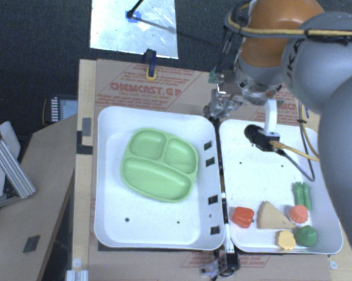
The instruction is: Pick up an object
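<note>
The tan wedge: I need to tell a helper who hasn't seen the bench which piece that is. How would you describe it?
Look in the right bin, at the cluster of small toys along its near edge. The tan wedge lies between the red piece and the orange ball. It is the only pale, triangular one; its neighbours are rounded and bright.

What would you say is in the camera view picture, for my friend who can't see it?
A grey and orange robot arm's gripper hangs over the far end of the wall between two white bins. The left bin holds a green divided plate. The right bin has small toy foods bunched in its near corner.
</note>
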Controlling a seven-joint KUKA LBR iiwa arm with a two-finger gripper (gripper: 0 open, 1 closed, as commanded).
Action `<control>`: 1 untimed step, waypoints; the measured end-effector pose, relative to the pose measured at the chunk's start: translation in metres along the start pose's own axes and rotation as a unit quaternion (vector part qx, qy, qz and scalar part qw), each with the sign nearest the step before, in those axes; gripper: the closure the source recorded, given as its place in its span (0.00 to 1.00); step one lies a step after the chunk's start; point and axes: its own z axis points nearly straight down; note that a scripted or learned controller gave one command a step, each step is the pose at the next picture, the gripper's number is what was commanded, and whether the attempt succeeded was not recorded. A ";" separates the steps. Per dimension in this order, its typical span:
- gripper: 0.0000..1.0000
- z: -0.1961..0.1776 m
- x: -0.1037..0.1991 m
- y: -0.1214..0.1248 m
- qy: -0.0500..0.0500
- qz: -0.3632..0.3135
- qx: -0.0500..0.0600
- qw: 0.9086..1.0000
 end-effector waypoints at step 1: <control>1.00 0.020 0.051 -0.009 0.000 0.000 0.001 1.000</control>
